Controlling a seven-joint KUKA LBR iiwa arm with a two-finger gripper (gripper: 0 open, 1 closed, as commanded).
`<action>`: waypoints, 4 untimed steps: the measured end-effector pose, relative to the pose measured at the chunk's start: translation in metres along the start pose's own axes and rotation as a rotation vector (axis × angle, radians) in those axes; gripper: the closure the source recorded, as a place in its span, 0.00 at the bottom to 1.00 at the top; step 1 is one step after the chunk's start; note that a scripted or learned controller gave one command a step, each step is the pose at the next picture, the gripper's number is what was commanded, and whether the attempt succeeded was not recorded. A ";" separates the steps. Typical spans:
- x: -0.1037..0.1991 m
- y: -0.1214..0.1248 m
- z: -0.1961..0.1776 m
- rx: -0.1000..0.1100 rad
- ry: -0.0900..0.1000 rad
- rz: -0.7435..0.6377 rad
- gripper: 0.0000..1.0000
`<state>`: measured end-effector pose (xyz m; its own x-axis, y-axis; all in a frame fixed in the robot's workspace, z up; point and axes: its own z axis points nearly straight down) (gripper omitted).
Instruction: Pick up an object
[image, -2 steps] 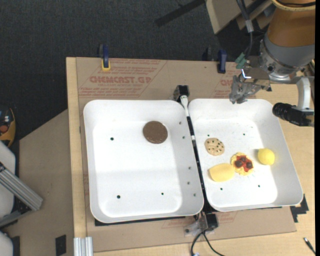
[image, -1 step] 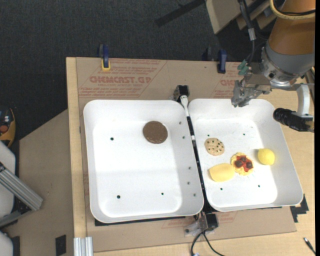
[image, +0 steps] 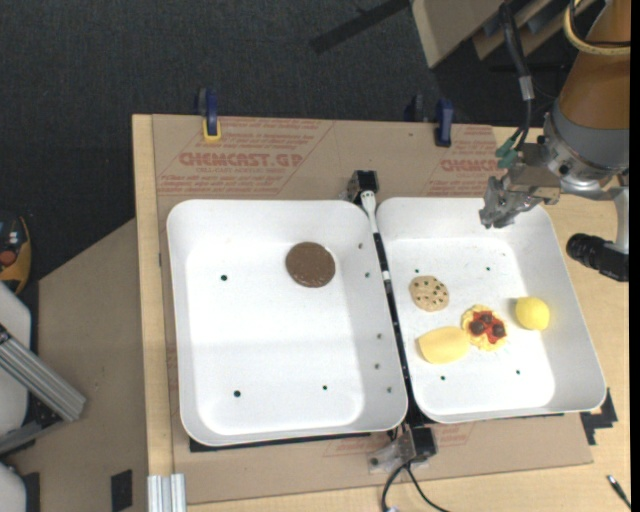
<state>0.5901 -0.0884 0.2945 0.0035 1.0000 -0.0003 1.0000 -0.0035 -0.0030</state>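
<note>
**Five pieces in two bins, my gripper up at the far rim**

Two shallow white plastic bins sit side by side on the bench, their inner rims touching along a dark seam. My gripper (image: 497, 213) hangs over the far edge of the right bin (image: 560, 398), near its back right corner, and nothing lies between its tips. Whether those tips are spread or pressed together I cannot tell from this slant.

Four pickable things crowd the middle of the right bin: a round tan cookie with dark chips (image: 429, 292) nearest the seam, a pale yellow lumpy piece (image: 443, 345) toward the front, a small yellow pastry with red filling (image: 485, 326) touching it, and a yellow lemon-shaped ball (image: 532, 313) near the right wall. All are well apart from my gripper, with bare white floor between.

One flat round brown disc (image: 311, 265) lies alone in the left bin (image: 200, 380), toward the back, with open room on every side.
</note>
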 end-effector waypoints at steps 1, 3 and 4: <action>0.113 0.013 0.022 0.000 0.004 -0.015 1.00; 0.003 0.021 0.033 -0.001 0.000 0.000 1.00; 0.001 0.048 0.033 -0.007 -0.001 -0.005 1.00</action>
<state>0.6380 -0.0874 0.2610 -0.0013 1.0000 -0.0016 1.0000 0.0013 0.0042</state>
